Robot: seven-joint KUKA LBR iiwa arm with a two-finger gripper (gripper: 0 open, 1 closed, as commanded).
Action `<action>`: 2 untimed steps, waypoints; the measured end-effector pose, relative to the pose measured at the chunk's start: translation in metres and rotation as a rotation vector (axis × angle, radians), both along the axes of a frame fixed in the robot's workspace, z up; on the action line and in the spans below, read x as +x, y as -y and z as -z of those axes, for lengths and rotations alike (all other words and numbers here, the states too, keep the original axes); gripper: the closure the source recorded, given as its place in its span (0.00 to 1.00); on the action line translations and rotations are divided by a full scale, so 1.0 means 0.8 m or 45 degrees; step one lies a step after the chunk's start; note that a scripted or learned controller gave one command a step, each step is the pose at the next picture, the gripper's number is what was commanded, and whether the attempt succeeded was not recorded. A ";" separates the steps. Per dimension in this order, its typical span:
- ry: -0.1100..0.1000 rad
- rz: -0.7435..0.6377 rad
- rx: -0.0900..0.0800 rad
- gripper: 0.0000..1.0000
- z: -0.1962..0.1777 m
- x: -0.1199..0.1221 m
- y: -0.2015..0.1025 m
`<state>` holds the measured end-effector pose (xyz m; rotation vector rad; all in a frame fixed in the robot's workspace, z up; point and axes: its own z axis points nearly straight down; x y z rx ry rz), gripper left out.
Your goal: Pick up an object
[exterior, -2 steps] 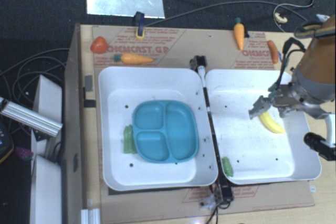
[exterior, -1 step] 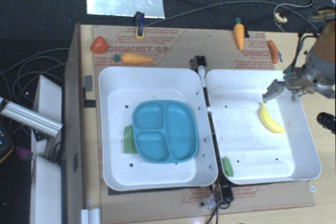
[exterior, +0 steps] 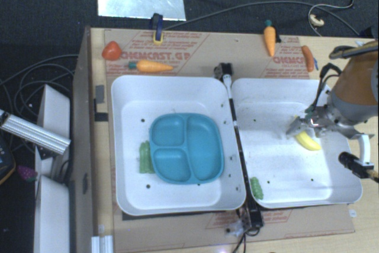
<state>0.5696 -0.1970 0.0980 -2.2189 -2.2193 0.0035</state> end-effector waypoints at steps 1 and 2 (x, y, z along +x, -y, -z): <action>0.008 -0.003 -0.002 1.00 -0.016 0.003 0.000; 0.009 -0.007 0.001 1.00 -0.063 0.018 -0.120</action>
